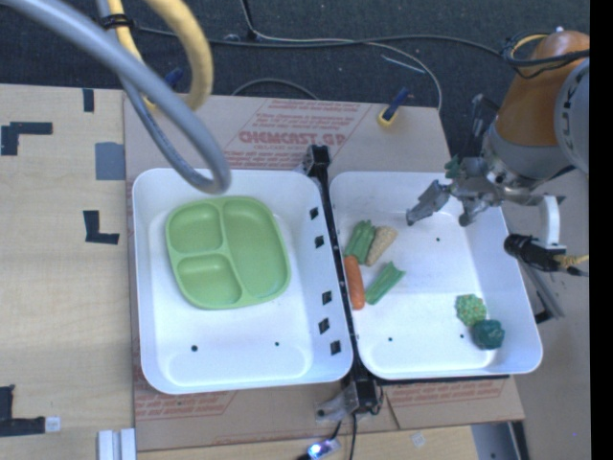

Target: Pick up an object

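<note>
Vegetables sit in the right bin (498, 257) — a carrot (354, 283), two green pieces (361, 239) and a pale corn piece (381, 245) clustered near the left wall, broccoli bits (479, 320) near the front right corner. Tool (442, 209) hovers over the bin's back right, fingers spread, grasping nothing. Approach step, I judge; next it must descend over one piece. Bare floor mid-bin gives room — walls crowd the broccoli.

A green tray (228, 252) sits in the left bin (153, 353) on a cardboard-covered desk (287, 127); a yellow hose (182, 27) and black cable (335, 41) cross the dark floor (364, 8).
</note>
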Action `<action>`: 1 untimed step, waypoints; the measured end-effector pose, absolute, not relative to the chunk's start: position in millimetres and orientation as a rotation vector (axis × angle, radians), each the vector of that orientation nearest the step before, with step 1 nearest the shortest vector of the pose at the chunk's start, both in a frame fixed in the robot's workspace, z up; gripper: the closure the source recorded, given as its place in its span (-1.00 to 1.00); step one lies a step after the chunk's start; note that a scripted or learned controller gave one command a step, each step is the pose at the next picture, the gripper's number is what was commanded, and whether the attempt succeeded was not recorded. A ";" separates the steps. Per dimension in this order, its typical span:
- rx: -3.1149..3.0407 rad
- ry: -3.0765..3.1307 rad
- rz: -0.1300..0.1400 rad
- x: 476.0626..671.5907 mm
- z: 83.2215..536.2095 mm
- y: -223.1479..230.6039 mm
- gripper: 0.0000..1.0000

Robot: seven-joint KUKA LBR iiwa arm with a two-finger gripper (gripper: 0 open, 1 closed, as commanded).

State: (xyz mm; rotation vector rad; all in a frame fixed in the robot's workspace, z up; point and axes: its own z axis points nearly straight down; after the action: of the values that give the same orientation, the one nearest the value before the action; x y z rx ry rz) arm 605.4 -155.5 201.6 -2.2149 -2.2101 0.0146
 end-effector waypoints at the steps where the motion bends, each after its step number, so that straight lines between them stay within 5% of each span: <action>1: -2.219 -2.222 0.002 608.6 209.7 -155.1 -1.00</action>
State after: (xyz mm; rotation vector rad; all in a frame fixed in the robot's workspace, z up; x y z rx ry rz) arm 608.6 -155.1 209.7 -2.2188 -2.2221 0.0019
